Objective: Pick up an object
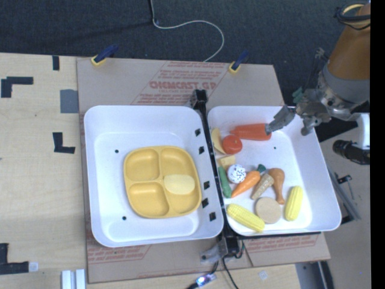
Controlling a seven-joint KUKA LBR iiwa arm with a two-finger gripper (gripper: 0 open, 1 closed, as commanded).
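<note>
The red sausage (251, 132) lies in the right bin (313, 179), just beside the tip of the gripper (280, 120), on its left and slightly below. Whether the gripper is wide or narrow cannot be told, and nothing shows held in it. The sausage looks like light, stiff, smooth toy plastic, likely slippery; a hold across its middle seems safest. Further left sits a red tomato (231, 144); lower lie a carrot (246, 183) and corn cobs.

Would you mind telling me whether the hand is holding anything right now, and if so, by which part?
Nothing is visibly held. The hand hangs over the right bin, just beside the right end of the red sausage, which lies in the bin.
</note>
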